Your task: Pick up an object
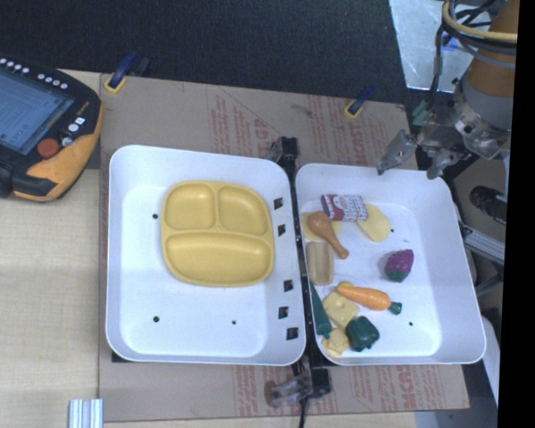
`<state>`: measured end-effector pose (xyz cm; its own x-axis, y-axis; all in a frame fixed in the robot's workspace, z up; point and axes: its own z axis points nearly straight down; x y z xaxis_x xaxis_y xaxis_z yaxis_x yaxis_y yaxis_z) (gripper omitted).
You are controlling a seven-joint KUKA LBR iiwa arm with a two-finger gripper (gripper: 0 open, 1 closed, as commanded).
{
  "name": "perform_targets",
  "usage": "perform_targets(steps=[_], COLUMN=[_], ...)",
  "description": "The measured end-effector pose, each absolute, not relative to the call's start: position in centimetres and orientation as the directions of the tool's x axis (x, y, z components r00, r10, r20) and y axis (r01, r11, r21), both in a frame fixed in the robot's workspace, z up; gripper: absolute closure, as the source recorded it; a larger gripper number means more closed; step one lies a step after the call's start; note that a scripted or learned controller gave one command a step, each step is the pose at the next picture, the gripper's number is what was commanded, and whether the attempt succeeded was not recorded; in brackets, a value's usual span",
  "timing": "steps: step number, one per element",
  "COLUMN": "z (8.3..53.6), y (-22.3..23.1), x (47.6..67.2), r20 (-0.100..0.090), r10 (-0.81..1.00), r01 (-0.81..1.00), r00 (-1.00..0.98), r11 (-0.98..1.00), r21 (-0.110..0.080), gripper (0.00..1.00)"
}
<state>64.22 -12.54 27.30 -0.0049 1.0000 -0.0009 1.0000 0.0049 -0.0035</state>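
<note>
We can't read any txt: red print on the cardboard sheet (255,118) & the small carton's (344,206) label are too blurry.

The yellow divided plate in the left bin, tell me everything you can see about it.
The plate is pale yellow, looks like matte plastic, and has a rounded rectangular shape. Raised ridges split it into three wells: two smaller ones at the far side and one wide one nearer the camera. It lies flat, right side up, on the floor of the left bin, toward its far right part. Nothing sits in it or touches it.
</note>
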Motion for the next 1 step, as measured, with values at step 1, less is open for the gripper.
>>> perform_targets(steps=[1], z=[16.72], y=[-9.96], x=[58.13], r20=[0.002], r10=[1.000], r01=[1.000], r00=[-0.003], r11=[0.003], r21=[-0.016], gripper=[0.00])
